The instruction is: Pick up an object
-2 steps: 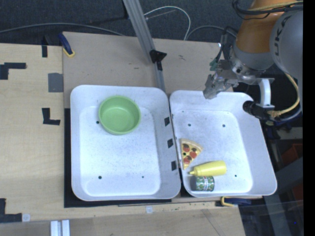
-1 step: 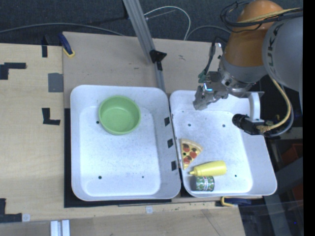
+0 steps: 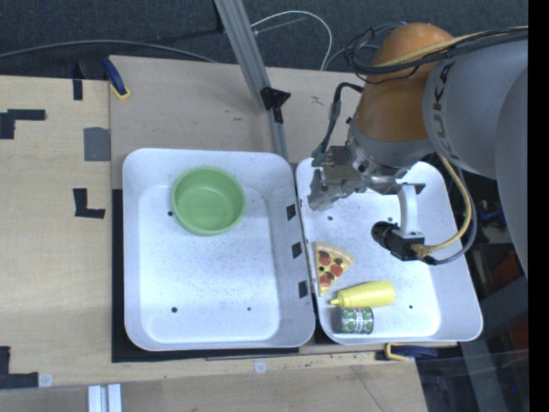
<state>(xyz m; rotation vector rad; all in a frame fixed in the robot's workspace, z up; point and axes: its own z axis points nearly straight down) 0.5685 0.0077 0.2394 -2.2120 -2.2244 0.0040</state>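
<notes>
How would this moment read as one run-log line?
gripper: over right bin, nothing held | pizza slice, mustard bottle, can: untouched

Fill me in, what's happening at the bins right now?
The grey arm reaches in over the right bin, with its gripper near that bin's upper left corner and nothing visibly held in it. Three things lie along the bin's lower left: a toy pizza slice, a yellow squeeze bottle and a small green can. A green bowl sits in the left bin. No pick has been made yet.
</notes>
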